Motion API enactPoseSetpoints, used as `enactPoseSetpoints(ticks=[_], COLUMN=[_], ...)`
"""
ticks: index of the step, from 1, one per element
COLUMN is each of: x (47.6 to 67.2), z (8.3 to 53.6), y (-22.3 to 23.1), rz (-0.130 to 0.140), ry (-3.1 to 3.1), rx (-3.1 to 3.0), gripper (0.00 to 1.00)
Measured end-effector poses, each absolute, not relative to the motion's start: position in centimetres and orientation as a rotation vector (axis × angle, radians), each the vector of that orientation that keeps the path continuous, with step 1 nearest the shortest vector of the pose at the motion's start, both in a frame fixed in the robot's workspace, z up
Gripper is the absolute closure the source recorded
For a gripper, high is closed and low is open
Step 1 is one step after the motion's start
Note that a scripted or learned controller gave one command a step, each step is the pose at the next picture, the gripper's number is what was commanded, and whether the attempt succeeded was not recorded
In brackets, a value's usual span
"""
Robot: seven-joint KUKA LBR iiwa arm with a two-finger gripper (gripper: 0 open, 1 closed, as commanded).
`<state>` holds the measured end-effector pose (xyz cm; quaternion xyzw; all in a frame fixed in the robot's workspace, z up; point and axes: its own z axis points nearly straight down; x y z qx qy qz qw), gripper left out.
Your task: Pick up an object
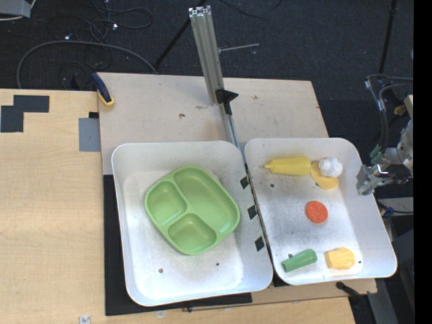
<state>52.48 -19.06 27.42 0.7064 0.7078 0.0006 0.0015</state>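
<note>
A: Pincer first. Where is it?

B: I see the pincer (378, 174) at the far right, just outside the right bin's (364, 248) outer rim, level with its upper half. Small and blurry from here; I cannot tell whether it is apart or together. Nothing visibly in it.

A: Closest things to it?

B: In the right bin, upper end: a white ball-like piece (329, 165) touching a small yellow piece (327, 181) just below it. A longer yellow object (289, 166) lies on its side just to their left, touching or nearly so. I can't tell which.

A: Rest of that bin?

B: Orange-red round object (316, 212) in the middle, apart from the others. At the near end, a green cylinder (299, 260) lying on its side, slightly tilted, and a yellow block (340, 258) just beside it on the right, a small gap between them. All of it rests on the bin floor.

A: Left bin?

B: The left bin (135, 262) holds a green divided tray (192, 209) with three compartments, sitting at an angle around the middle. Bins are side by side, with black clips (251, 211) along the seam.

A: Beyond that?

B: The table (47, 214) runs out to the left, light wood. A metal post (207, 52) rises behind the bins. A blue and yellow tool (102, 90) lies at the back left of the board.
</note>
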Motion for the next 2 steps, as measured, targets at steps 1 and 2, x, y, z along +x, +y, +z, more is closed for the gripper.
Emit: enactPoseSetpoints(ticks=[1, 2], x=[52.2, 52.0], z=[26.6, 26.8], y=[-14.9, -9.9], rz=[-0.001, -0.001], ry=[2.229, 2.230], rx=[2.219, 2.219], gripper=[1.00, 1.00])
